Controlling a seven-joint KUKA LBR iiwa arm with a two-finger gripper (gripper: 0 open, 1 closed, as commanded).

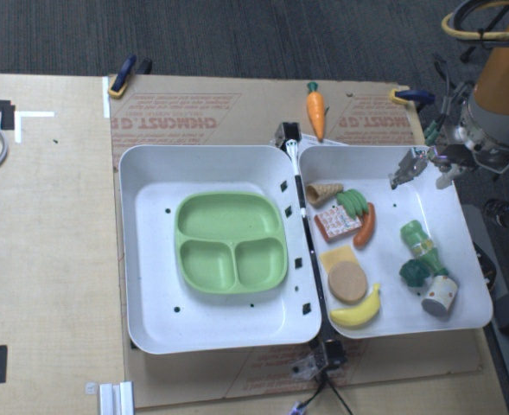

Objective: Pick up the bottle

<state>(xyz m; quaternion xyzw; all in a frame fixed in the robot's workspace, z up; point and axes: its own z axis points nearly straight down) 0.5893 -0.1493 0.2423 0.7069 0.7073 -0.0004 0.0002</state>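
The bottle (416, 238) is small, green, with a pale label, and lies in the right bin (391, 318) near its right wall. Just below it sit a broccoli piece (416, 272) and a small white cup (442, 295). My gripper (425, 171) hangs over the far right part of the same bin, higher in the picture than the bottle and apart from it. Its fingers (404, 173) are spread open with nothing between them.
The right bin also holds a banana (358, 309), a round cookie (347, 281), a cheese slice (337, 256), a red packet (336, 221), a sausage (366, 225) and a cone (323, 193). A green divided plate (232, 242) lies in the left bin (150, 318). A carrot (314, 111) rests behind the bins.
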